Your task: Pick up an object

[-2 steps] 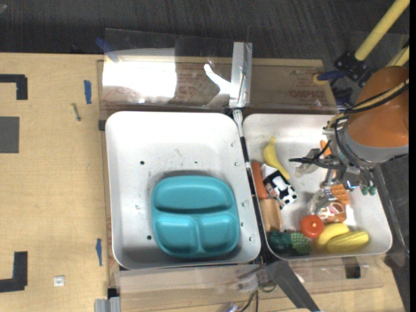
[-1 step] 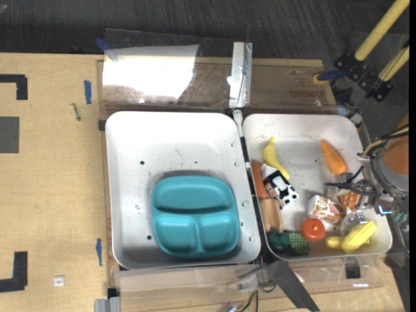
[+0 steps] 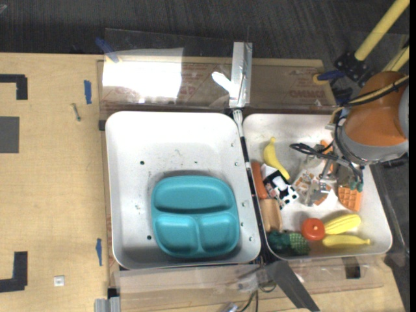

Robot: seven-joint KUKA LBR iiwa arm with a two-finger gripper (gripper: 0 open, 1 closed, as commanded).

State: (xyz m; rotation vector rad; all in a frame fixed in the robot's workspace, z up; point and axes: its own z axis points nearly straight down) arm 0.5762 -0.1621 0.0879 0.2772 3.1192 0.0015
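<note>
The right bin (image 3: 383,239) holds several toy foods. Among them are a yellow banana (image 3: 271,153), a black-and-white toy (image 3: 281,189), a red tomato (image 3: 313,229), a yellow corn cob (image 3: 342,223) and an orange gridded piece (image 3: 350,197). My gripper (image 3: 315,188) hangs low over the middle of this bin, between the black-and-white toy and the orange piece. The arm's orange band (image 3: 376,119) sits above it at the right. I see nothing clearly held in the gripper.
The left bin (image 3: 123,174) carries a teal divided tray (image 3: 195,214). An orange stick (image 3: 259,179) and a brown one (image 3: 270,214) lie along the right bin's left wall, with a green item (image 3: 289,242) at its front. A yellow pole (image 3: 385,19) slants at the top right.
</note>
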